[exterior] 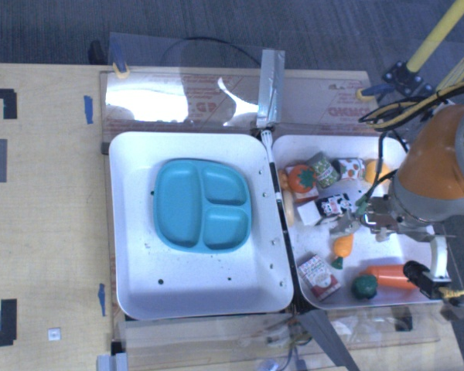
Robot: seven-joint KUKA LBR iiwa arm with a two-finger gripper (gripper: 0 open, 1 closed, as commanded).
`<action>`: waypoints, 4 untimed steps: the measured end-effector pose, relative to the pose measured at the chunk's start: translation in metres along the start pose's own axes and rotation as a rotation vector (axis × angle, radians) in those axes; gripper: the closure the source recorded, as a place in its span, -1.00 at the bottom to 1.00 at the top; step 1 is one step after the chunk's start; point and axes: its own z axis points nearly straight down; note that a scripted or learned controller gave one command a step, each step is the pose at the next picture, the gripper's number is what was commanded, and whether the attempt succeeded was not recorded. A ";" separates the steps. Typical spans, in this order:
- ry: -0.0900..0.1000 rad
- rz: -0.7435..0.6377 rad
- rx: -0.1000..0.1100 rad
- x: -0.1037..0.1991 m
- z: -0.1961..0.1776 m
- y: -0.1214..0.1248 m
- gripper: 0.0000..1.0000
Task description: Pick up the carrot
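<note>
the carrot (390, 275) lies along the right bin's (348, 303) front edge, its green top (364, 286) toward the divider. the gripper (354, 221) hovers mid-bin above a small yellow-orange piece (342, 245); how far its fingers are spread, i cannot tell. it looks likely to close on that piece instead, since the carrot sits nearer the front rim.

Orange carrot (388, 276) with green top, lying flat, right bin's near edge

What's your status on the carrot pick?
Gripper low in right bin, above small orange piece. Carrot lying free by front wall, green ball touching it.
</note>
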 end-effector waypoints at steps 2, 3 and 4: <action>0.003 0.236 -0.001 0.052 -0.057 -0.008 -1.00; 0.000 0.132 -0.002 0.003 0.043 -0.003 -1.00; -0.001 0.134 -0.005 0.002 0.032 -0.002 1.00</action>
